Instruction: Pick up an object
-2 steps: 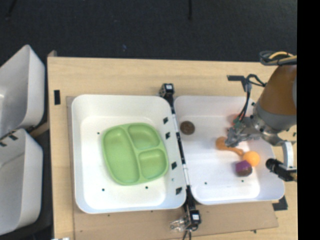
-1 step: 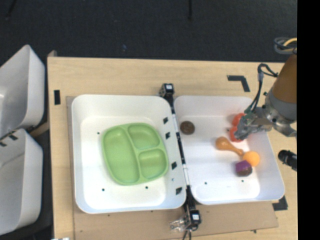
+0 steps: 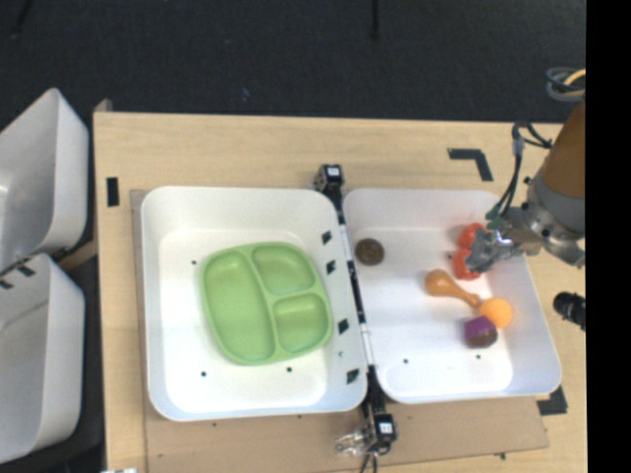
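The right bin point(image 3: 434, 372) holds a red object point(image 3: 465, 249) near its far right side, an orange maraca-shaped toy point(image 3: 468, 297) with a round orange end, a purple object point(image 3: 480, 332), and a small brown round object point(image 3: 369, 252) near the divider. My gripper point(image 3: 486, 252) comes in from the right and sits low against the red object's right side. The red object partly hides behind the gripper, and whether it is between the fingers cannot be made out.
The left bin point(image 3: 173, 382) carries a green three-compartment plate point(image 3: 266, 302). Bare white floor lies in the front left part of the right bin. Black clips point(image 3: 329, 177) mark the divider between the bins. White containers point(image 3: 35, 175) stand off the bench's left edge.
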Motion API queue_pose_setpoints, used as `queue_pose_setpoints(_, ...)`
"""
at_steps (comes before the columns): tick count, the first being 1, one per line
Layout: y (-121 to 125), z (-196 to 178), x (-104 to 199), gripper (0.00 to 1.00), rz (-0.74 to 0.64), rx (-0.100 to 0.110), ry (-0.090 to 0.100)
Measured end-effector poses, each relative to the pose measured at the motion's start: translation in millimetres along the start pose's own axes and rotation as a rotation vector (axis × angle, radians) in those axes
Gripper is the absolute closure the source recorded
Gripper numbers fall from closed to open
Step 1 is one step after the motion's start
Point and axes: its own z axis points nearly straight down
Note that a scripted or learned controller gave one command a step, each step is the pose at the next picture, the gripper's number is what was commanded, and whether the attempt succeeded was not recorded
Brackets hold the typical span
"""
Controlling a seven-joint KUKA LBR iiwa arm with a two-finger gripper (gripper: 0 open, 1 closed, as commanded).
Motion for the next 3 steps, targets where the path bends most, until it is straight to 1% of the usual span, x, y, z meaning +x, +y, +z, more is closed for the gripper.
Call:
queue_pose_setpoints(1,6,-5,40,1.0,-0.011,0.001,0.001)
queue_pose_setpoints(2,4,-8,86,1.0,-0.012,0.002,0.002)
queue_pose_setpoints(3,13,-4,128,1.0,-0.01,0.001,0.001)
